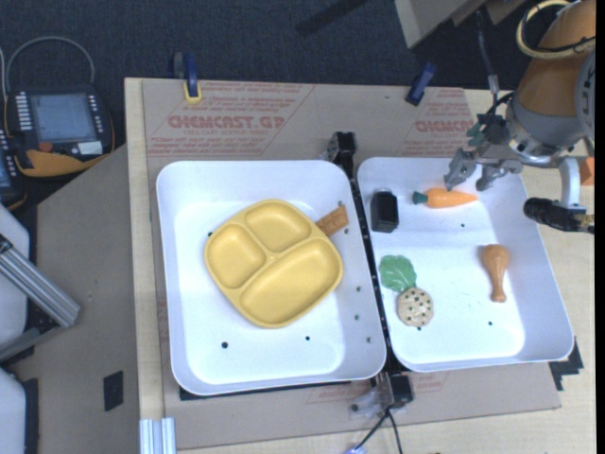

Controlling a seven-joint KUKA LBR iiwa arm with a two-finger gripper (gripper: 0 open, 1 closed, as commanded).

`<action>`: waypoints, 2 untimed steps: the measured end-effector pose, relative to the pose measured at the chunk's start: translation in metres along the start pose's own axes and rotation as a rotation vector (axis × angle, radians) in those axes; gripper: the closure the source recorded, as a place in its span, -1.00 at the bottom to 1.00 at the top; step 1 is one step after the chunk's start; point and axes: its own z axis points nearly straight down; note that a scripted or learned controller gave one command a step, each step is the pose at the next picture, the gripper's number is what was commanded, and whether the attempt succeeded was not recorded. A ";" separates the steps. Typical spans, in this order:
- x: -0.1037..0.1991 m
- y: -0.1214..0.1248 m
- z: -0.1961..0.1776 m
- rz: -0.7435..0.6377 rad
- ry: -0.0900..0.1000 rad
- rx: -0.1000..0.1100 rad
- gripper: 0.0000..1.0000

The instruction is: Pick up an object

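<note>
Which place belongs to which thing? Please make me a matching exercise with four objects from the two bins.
Things:
1. yellow divided plate
2. toy carrot
3. toy drumstick
4. cookie

Places:
a. right bin, near its right wall
b. left bin, middle
c. right bin, just below the green leaf
d. right bin, far end, under the gripper

Pairs: 1-b, 2-d, 3-a, 4-c
</note>
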 end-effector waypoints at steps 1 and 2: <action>-0.002 0.001 -0.065 -0.001 0.001 0.002 1.00; -0.003 0.002 -0.129 0.000 0.000 0.001 1.00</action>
